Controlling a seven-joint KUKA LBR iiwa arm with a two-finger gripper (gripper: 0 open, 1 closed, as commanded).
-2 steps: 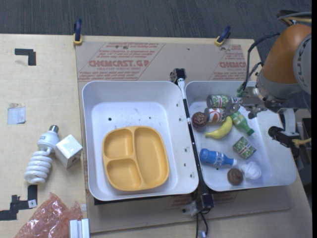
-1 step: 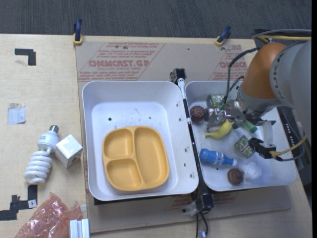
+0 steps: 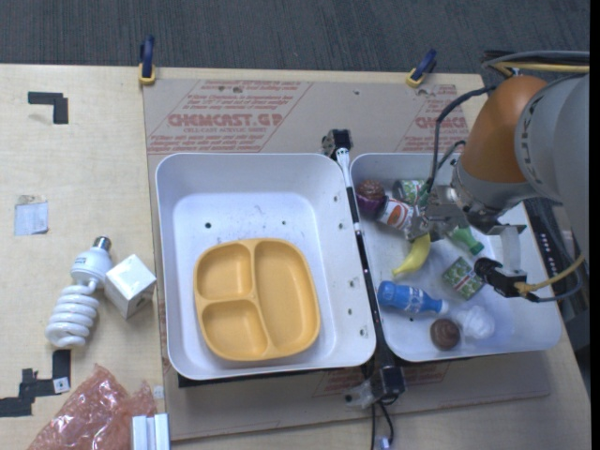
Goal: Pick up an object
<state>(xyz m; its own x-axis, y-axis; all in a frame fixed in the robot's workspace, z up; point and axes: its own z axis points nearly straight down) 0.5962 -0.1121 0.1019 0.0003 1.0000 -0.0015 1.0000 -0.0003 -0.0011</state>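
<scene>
Arm low over the right bin [image 3: 534, 340], among small objects

The gripper [image 3: 437, 216] sits just above the banana [image 3: 413, 256], whether spread or pressed together I cannot tell; a blue bottle [image 3: 409, 298] lies below the banana; the left bin [image 3: 178, 186] holds a yellow divided plate [image 3: 255, 298]; a light bulb [image 3: 79, 293] rests on the bench [image 3: 56, 204].

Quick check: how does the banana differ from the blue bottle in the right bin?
The banana is yellow and curved; the blue bottle is straight with a white cap. The banana lies slanted, right under the gripper; the bottle lies nearer the bin's front. Both rest in the right bin.
</scene>
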